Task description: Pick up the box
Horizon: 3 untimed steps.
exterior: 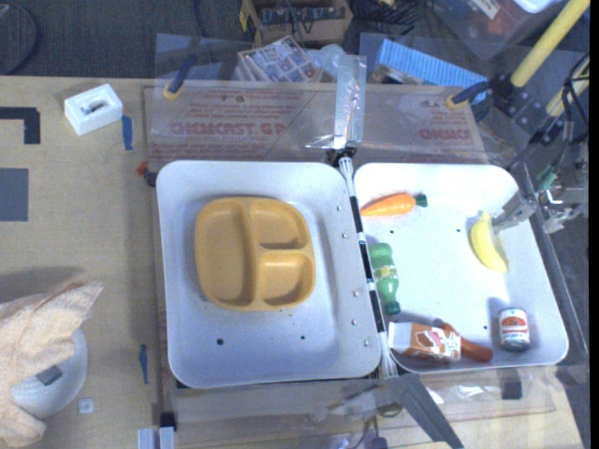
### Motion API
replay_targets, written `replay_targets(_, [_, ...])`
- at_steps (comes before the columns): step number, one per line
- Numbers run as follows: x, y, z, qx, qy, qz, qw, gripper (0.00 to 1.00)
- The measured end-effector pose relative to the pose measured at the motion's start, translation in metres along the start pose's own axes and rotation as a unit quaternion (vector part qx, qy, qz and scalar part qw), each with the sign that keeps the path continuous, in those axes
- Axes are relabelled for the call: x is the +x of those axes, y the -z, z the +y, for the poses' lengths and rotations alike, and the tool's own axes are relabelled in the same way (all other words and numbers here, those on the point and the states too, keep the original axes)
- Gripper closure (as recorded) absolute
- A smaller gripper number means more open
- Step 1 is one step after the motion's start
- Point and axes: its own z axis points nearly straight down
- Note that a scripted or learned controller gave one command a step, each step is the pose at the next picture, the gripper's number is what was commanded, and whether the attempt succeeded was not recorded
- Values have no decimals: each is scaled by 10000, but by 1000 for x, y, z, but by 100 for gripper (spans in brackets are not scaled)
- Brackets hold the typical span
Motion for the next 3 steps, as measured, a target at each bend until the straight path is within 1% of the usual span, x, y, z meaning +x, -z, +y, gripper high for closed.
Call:
replay_targets(1, [11, -81, -6, 16, -2142, 7, 9768, 0])
replay_targets(2, [7, -157, -59, -24, -3122, 20, 9500, 0])
replay_targets(3, [90, -156, -67, -40, -3679, 12, 9299, 0])
